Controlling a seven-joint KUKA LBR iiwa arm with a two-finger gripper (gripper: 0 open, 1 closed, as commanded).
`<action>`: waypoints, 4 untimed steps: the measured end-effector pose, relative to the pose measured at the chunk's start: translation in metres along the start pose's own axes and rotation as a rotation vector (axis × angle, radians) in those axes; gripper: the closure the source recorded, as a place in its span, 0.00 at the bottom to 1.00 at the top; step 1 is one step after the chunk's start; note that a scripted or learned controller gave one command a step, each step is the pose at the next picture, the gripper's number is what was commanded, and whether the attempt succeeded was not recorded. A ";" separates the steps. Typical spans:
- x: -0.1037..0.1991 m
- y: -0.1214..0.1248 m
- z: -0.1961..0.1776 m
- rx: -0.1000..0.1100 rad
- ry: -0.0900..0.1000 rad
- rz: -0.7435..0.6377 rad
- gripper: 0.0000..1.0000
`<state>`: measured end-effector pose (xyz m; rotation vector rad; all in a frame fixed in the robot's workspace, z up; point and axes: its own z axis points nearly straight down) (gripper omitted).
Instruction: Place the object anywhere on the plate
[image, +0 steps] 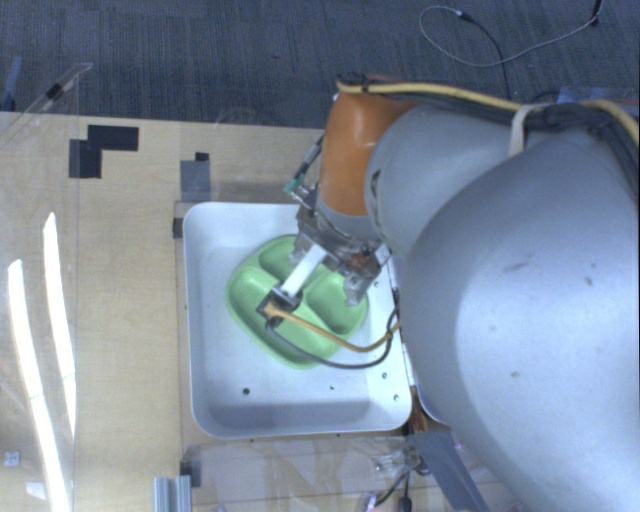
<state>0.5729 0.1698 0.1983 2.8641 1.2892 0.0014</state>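
Gripper low over green plate, plate directly beneath it. Grip state, any load: cannot tell. Likely placing step; next: release, rise clear.

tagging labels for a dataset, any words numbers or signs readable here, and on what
No text can be read.
The plate, bin and arm bear no visible print.
The black blocks on the bench are plain shapes, not letters.
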 end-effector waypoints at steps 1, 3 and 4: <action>-0.009 0.045 0.098 0.000 0.003 0.299 0.00; 0.036 0.068 0.104 0.021 -0.003 0.635 0.00; 0.046 0.073 0.104 0.031 -0.007 0.633 0.00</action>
